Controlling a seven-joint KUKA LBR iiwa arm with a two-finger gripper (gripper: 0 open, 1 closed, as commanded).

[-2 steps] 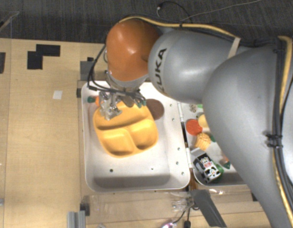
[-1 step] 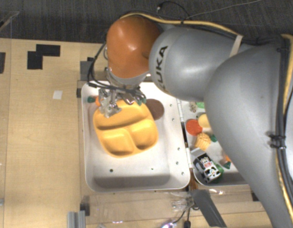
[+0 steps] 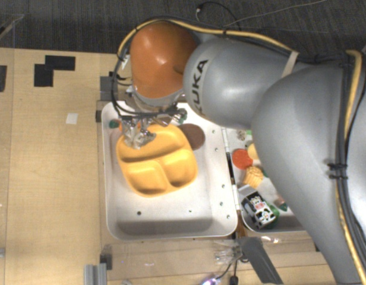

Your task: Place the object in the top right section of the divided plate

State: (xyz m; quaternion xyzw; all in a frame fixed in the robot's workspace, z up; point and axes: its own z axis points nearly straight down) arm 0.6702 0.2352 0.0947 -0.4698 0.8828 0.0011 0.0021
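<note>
Dark carpet fills the top of the frame, and below it you see a pale wooden bench (image 3: 46, 177) with black markers at the upper left. Two shallow white bins sit side by side: the left bin (image 3: 171, 218) holds a yellow divided plate (image 3: 159, 165), and the right bin (image 3: 245, 218), largely hidden by the grey arm (image 3: 278, 100), holds a red piece (image 3: 242, 158), a tan piece (image 3: 253, 174) and a black-and-white item (image 3: 259, 209). The gripper (image 3: 137, 134) hangs over the plate's upper left edge; whether it carries the object you cannot tell, since no object is distinguishable there. A brown round thing (image 3: 195, 136) lies just beside the plate's upper right rim. Judge the step as the approach to placement; your next move likely calls for shifting toward the plate's upper right section before release.
</note>
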